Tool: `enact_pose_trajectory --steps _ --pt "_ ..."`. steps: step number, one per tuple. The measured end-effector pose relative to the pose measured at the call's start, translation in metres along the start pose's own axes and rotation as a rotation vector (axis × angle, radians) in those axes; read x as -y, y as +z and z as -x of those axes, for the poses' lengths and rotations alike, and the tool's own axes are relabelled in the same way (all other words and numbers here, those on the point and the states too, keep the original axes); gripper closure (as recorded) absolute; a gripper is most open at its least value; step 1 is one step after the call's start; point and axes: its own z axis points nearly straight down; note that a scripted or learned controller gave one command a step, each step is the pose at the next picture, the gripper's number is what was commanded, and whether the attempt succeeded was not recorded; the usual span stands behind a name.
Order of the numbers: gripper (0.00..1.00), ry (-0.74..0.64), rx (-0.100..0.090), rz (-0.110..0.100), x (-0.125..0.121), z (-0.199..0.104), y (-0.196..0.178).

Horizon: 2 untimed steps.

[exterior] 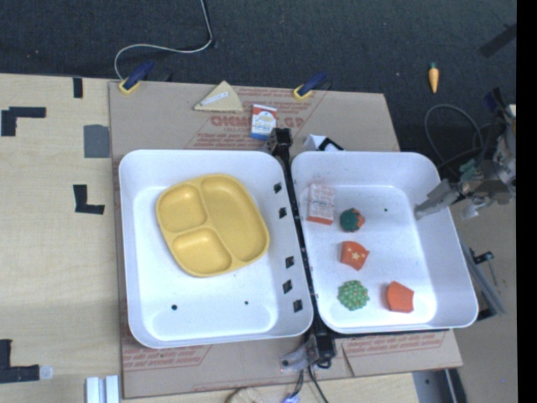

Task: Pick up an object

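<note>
At the right bin's (424, 175) edge, the gripper (432, 201) is hovering; its jaws' state I cannot tell. Toys are lying inside.

It looks like a robot lab: two shallow white plastic bins (138, 225) on taped cardboard (361, 116), loose cables (201, 23) at the top.

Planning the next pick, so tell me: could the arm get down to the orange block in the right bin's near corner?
Probably yes. The orange block lies alone, apart from the green ball, with nothing over it. The arm sits at the right bin's far edge; the nearby bin wall might crowd the claw.
</note>
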Motion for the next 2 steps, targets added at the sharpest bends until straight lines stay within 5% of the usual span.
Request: enact_pose_trajectory --steps 1,2 --pt "0.0 -0.001 -0.002 -0.003 -0.043 -0.047 0.129" --pt "0.0 0.0 -0.001 0.001 -0.012 -0.106 0.19"
